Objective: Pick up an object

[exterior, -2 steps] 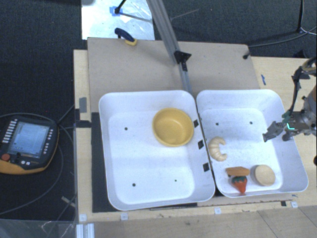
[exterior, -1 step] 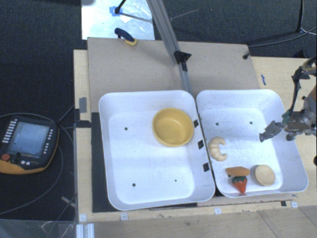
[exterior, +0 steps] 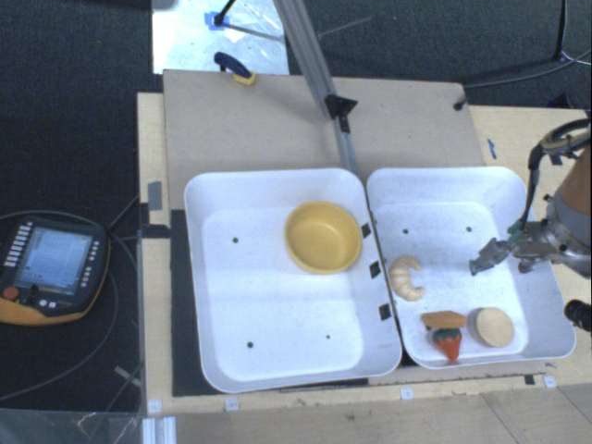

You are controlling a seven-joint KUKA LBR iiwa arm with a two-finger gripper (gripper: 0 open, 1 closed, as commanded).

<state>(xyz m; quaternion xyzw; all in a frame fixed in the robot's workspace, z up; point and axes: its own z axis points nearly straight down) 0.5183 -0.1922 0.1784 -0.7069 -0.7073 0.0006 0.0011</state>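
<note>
The right bin [exterior: 444, 188] holds a pale croissant [exterior: 407, 277] near its left wall. A red strawberry [exterior: 449, 343] lies at the front, with a flat orange-brown piece [exterior: 444, 319] touching its top. A round beige disc [exterior: 493, 326] sits just right of them. My gripper [exterior: 490, 256] hangs over the right part of this bin, above and behind the disc and to the right of the croissant. I see nothing held in it. The arm's orange band [exterior: 575, 192] is at the view's right edge.
A yellow bowl [exterior: 322, 237] sits at the back right of the left bin [exterior: 222, 285]. A metal pole [exterior: 314, 58] slants from the back down to the wall between the bins. A teach pendant [exterior: 48, 268] lies on the floor at the left.
</note>
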